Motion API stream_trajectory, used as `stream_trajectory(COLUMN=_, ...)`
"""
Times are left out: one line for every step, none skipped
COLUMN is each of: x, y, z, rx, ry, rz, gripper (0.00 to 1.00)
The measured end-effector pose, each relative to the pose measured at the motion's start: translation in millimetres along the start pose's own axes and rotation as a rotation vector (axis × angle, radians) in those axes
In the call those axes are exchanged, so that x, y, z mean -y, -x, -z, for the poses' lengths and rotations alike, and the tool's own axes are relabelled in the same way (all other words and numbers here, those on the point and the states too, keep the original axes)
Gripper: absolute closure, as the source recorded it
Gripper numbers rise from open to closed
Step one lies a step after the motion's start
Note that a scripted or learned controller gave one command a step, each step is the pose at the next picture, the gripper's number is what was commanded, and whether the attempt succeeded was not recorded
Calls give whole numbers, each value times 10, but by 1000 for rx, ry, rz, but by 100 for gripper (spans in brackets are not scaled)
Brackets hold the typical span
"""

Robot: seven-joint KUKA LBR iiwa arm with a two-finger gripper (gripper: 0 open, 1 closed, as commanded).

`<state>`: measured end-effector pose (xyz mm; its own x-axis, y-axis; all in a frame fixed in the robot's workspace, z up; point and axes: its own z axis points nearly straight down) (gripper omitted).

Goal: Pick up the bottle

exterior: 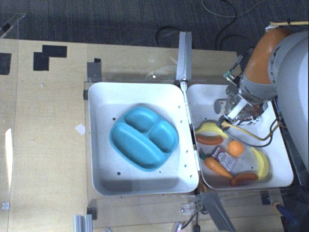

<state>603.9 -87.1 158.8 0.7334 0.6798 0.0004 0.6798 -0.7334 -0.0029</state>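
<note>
From the overhead camera I see the bottle (224, 159) lying on its side in the right bin (288, 177), just beside the carrot (215, 166) and the orange ball (235, 149). The arm (260, 64) hangs over the bin's far part, apart from the bottle. I cannot tell how far the jaws are open or whether they hold anything. I'd centre them over the bottle's middle, turn them across its narrow width, and descend straight, to avoid nudging its neighbours.
</note>
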Motion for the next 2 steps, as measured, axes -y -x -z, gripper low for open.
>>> stream_trajectory(x=765, y=452, z=583, rx=0, ry=1, rz=-266, gripper=100)
stream_trajectory(x=764, y=452, z=581, rx=1, ry=1, rz=-266, gripper=0)
